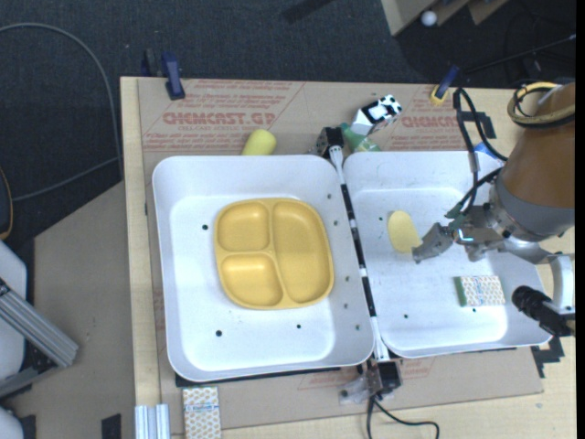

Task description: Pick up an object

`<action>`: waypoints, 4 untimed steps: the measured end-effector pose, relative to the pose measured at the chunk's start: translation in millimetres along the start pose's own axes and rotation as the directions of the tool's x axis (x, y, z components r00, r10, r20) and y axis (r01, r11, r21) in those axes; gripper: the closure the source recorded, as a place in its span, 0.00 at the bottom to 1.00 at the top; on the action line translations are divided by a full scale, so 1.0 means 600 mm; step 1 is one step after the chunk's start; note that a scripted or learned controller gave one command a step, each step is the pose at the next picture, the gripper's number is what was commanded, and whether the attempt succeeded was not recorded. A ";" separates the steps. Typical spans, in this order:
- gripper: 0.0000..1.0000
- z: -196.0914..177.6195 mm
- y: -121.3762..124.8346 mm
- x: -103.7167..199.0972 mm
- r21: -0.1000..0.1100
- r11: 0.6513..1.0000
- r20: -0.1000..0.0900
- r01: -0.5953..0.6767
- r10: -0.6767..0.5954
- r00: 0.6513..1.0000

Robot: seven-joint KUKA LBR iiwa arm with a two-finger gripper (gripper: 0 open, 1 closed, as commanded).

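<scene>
Jaws (430,248) sit just beside the yellow lump (400,230) in the right bin (430,176); I cannot tell their spread. I advise centring over it before closing.

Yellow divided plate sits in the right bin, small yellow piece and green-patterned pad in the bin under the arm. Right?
Not quite. The camera view shows the yellow divided plate in the left bin, not the right. The small yellow piece and green-patterned pad do lie in the right bin, under the arm.
</scene>
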State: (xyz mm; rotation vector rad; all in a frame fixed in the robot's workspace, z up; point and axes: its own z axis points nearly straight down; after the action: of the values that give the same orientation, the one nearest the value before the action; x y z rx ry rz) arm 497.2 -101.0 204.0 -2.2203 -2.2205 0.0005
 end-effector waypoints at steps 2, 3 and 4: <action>0.00 0.200 0.119 -0.021 0.002 1.000 -0.001 -0.001 0.001 1.000; 0.00 0.199 0.181 0.010 -0.003 1.000 0.001 0.001 -0.001 1.000; 1.00 0.182 0.182 0.010 -0.005 1.000 0.002 0.001 -0.001 1.000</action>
State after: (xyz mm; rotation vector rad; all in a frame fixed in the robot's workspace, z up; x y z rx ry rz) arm 606.2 -94.9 94.8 -2.2228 -2.2250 -0.0037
